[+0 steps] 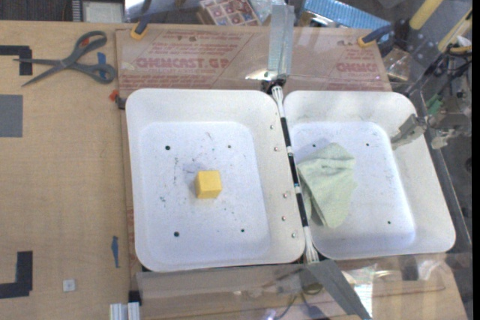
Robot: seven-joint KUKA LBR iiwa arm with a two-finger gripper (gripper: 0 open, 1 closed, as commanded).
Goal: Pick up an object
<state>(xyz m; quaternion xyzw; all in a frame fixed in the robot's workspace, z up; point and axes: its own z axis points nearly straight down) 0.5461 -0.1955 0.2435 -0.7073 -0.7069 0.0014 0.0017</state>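
A yellow block (209,184), small and roughly cube-shaped, sits near the middle of the left bin (150,120), well apart from every wall. The bin floor around it is white with dark scuffs and a few small holes. In the right bin (420,228) lies a pale green cloth (328,185), crumpled, with one edge close to the divider between the two bins. The two bins touch along that middle seam.

The gripper (411,128) looks to be at the right bin's far right rim, where a thin grey part pokes in over the edge (it is small and blurred, and I cannot tell how far open the claw is or whether it has hold of anything). Nothing is seen between its fingers.

A pair of scissors (75,61) with grey-blue handles lies on the bench beyond the left bin, clear of the work.

As a judgement: no pick has begun. The block seems the easier target, being rigid and free-standing; a straight descent squared to its flat sides should grip best. The cloth, being nearer, would call for pinching a raised fold.
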